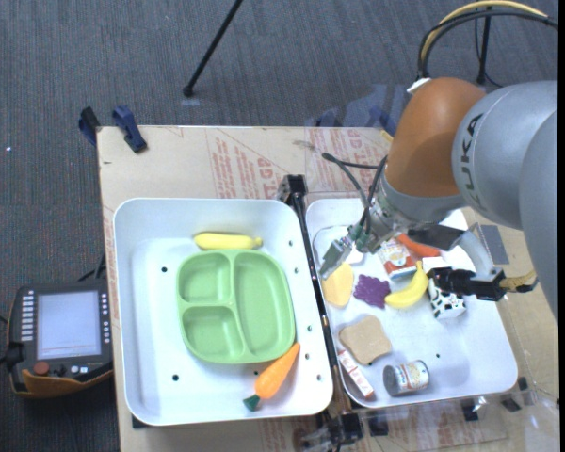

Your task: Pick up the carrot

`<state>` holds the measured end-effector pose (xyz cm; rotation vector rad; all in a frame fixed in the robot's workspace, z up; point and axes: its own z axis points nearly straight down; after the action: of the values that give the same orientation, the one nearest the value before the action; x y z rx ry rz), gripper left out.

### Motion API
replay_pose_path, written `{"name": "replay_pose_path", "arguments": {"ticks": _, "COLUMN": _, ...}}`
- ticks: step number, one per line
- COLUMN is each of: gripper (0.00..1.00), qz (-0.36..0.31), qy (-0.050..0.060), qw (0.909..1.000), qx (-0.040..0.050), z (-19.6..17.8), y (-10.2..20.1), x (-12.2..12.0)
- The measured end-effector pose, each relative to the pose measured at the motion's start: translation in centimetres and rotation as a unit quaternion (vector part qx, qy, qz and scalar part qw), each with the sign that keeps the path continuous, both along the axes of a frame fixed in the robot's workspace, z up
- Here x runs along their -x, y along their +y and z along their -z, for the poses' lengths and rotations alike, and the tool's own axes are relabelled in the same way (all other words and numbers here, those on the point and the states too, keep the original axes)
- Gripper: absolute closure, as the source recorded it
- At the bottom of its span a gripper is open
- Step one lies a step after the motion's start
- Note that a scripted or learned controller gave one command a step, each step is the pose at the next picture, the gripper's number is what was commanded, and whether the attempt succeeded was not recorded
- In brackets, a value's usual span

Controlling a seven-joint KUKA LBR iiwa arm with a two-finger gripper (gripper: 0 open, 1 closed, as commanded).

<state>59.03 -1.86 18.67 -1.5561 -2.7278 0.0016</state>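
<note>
Orange and tapered, the plastic carrot with its small green stem end (277,373) lies in the left white bin (132,252), at the bin's near edge, just beside the lower right corner of the light green three-compartment tray (235,306). We note that its long axis runs on a diagonal: the green stem end points toward the near left, the narrow tip toward the far right, close to the wall that divides the two bins.

We locate the gripper (339,254) over the right white bin (494,347), close to the dividing wall and directly above the pale yellow rounded food piece (338,287). Its two fingers appear slightly apart, and we see nothing between them.

The controlling relation is this: the carrot lies toward the near left of the gripper, across the dividing wall, in the other bin. We judge that the coming move requires travel over that wall toward the viewer, followed by a wrist turn that sets the fingers across the diagonal of the carrot, not along it. We also judge that the tray rim and the near bin wall leave limited room on both sides of the carrot, so a closure near its middle is the safer choice.
</note>
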Motion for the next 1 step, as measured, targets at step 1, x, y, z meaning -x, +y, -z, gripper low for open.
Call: {"name": "replay_pose_path", "arguments": {"ticks": 1, "gripper": 0.0, "qz": 0.096, "qy": 0.002, "qw": 0.9954, "qx": 0.0002, "z": 0.06, "y": 3.35, "x": 5.98}}
